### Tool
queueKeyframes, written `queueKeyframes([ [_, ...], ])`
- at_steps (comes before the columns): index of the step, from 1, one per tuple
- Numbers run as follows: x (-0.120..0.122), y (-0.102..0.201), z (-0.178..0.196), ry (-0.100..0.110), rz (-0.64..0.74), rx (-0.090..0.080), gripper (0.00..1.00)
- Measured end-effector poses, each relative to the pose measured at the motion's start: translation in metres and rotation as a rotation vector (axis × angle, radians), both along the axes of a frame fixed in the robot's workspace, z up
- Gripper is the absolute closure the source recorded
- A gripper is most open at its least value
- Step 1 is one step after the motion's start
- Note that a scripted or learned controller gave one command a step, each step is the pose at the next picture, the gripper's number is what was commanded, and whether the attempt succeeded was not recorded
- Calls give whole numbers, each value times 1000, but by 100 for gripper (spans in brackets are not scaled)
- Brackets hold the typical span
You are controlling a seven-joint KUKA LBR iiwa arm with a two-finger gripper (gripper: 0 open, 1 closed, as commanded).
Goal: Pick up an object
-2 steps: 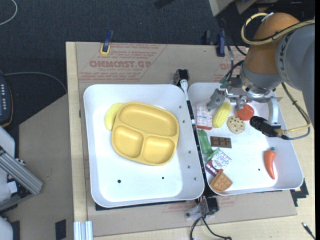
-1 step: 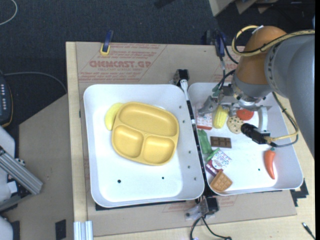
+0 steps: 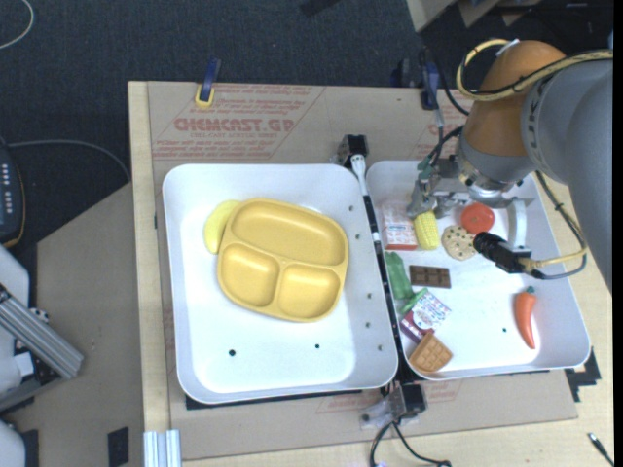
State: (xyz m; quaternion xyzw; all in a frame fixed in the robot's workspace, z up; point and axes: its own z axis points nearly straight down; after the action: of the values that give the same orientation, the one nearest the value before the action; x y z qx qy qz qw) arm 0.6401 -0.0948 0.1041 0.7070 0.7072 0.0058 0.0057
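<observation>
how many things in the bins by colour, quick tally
yellow: 3 - divided tray, piece beside it, corn
red or orange: 3 - carrot, round red piece, red-and-white packet
green: 1 - long piece
brown or tan: 3 - chocolate bar, cookie, waffle
mixed colours: 1 - packet
total: 11

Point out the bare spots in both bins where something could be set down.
Left bin: bare floor along its near edge, below the yellow divided plate. Right bin: a bare patch between the chocolate bar and the carrot. Crowded: the right bin's far end around the gripper and corn.
</observation>
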Motion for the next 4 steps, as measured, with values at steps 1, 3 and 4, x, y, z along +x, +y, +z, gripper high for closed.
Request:
queueKeyframes([
  [1,1,1,44,11,1,-1,100],
  [3,-4,7,123,11,0,-1,100],
  [4,-50,39,112,22,2,2,100],
])
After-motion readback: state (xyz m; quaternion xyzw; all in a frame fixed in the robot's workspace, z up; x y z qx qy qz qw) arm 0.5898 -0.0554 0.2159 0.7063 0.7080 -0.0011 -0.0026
